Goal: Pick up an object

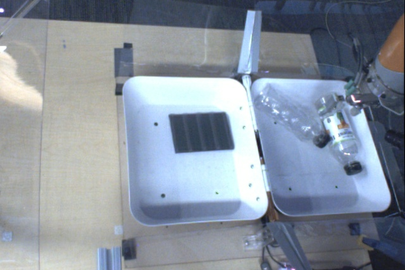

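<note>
End effector (355, 95) over right bin (304, 196) beside bottle (338, 129); finger state unclear.

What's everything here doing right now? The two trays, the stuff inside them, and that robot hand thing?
Left bin: holds a dark ribbed mat.
Dark ribbed mat: lying flat near the bin's middle.
Right bin: holds two clear plastic bottles.
Crumpled clear bottle: lying on its side, crushed.
Labelled clear bottle: lying on its side, dark cap toward the near edge.
Gripper: at the right bin's far right corner, above the labelled bottle's end; no object visibly held.
</note>
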`<state>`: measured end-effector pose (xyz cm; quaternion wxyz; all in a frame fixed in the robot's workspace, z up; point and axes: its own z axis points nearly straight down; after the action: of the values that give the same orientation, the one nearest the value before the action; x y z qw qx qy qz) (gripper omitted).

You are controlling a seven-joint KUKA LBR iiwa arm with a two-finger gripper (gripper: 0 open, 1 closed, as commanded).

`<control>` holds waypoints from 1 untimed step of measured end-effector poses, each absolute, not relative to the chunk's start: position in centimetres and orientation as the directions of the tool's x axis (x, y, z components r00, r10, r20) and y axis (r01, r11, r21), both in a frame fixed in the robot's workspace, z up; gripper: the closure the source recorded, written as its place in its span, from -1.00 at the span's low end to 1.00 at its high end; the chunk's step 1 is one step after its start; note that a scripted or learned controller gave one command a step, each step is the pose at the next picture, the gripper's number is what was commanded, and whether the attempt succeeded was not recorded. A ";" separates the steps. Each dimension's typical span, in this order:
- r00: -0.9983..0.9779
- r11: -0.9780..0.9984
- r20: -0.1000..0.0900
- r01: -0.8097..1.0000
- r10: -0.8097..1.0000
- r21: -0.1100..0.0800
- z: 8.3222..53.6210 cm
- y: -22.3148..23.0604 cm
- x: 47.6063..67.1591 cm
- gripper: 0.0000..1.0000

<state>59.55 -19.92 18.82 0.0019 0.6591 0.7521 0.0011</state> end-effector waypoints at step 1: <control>-0.306 0.306 -0.006 0.952 0.952 0.010 8.9 -20.5 61.6 -1.00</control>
<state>61.65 -20.47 8.88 0.0052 0.5889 0.8082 0.0024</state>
